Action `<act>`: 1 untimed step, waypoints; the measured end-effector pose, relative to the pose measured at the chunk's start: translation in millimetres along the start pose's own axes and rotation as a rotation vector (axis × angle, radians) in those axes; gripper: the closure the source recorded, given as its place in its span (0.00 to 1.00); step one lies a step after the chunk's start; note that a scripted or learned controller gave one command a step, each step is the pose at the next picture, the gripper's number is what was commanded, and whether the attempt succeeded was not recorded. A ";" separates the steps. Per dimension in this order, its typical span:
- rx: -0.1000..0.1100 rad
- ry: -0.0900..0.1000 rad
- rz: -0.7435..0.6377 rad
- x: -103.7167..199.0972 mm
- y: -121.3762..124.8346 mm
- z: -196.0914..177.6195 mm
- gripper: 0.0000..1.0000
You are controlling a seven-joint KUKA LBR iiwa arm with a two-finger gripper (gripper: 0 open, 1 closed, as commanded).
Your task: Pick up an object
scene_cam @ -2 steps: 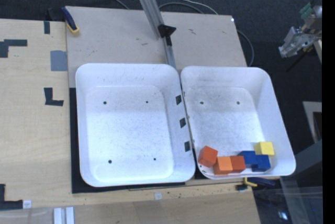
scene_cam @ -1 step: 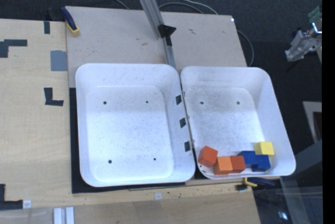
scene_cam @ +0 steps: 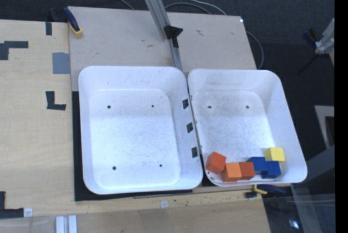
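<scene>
Blocks (scene_cam: 246, 165) crowd the right bin's (scene_cam: 283, 90) near edge; end effector's grip state: cannot tell

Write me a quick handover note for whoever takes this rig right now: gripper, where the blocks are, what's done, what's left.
Gripper: nothing to report on it from the camera view.
Blocks: all clustered at the near edge of the right bin: an orange-red block, an orange block, a red-brown block, a blue block and a yellow block sitting at the blue one's far right corner, apparently resting partly on it.
Left bin: bare white floor.
Done: no block lifted yet.
Left: reach in, grasp one block and raise it. The orange-red one looks most exposed.
</scene>
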State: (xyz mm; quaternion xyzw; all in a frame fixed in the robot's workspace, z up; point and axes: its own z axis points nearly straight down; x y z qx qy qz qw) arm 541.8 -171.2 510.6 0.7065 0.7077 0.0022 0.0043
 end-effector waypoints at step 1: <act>0.006 0.000 -0.001 -13.0 88.9 -28.9 1.00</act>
